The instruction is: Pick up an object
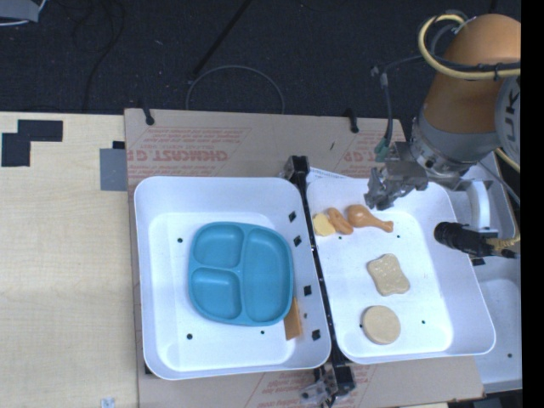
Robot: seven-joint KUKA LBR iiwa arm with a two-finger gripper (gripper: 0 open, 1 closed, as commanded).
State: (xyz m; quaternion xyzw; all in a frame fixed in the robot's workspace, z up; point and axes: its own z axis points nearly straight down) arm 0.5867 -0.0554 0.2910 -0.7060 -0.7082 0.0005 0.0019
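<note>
Looking down from the camera view, you have two white bins side by side. Left bin (161, 228): one blue divided plate (240, 272) lying flat at centre; one thin brown strip (293, 321) just beside the plate's lower right edge, against the bin wall. Right bin (459, 313): one drumstick-shaped piece (367, 218) near the top, with a small orange piece (340, 221) and a pale yellow piece (323, 224) just beside it to the left; one bread slice (389, 274) mid-bin; one round tan cookie (381, 324) below it. Gripper (380, 195): hovering over the right bin's upper edge, just above the drumstick-shaped piece; you cannot tell from here how it is set, and nothing is seen in it.
</note>
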